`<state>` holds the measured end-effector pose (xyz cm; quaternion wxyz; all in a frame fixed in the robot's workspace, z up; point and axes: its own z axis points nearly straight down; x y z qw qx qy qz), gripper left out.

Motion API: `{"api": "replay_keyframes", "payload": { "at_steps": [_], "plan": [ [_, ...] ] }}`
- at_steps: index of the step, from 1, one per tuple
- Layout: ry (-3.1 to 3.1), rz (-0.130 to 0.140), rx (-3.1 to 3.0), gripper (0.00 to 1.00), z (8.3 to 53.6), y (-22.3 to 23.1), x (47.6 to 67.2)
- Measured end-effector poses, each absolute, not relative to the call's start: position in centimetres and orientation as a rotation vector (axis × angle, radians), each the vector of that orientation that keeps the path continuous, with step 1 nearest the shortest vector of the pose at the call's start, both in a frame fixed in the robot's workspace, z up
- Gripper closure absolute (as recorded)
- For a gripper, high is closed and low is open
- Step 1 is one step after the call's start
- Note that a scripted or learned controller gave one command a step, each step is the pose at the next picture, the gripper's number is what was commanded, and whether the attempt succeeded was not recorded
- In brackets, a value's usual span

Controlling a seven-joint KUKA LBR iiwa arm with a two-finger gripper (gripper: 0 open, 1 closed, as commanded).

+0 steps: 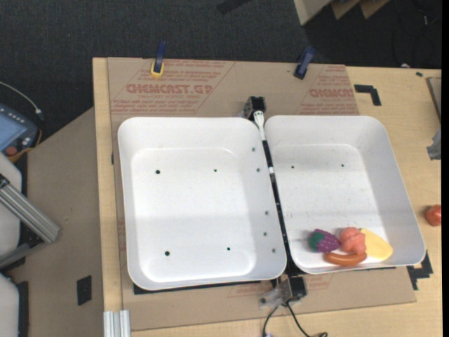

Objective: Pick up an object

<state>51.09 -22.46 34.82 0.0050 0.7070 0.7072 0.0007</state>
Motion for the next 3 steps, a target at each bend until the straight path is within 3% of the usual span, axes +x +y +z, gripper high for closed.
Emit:
{"api": "replay_keyframes", "payload": {
  "at_steps": [1,2,3],
  "plan": [
    [2.212,0.004,2.21,1.0,35.9,-22.5,51.2],
    [2.222,-0.003,2.226,1.0,33.5,-22.4,47.8],
    [2.232,-0.005,2.225,1.0,22.9,-19.3,49.8]
  ]
}}
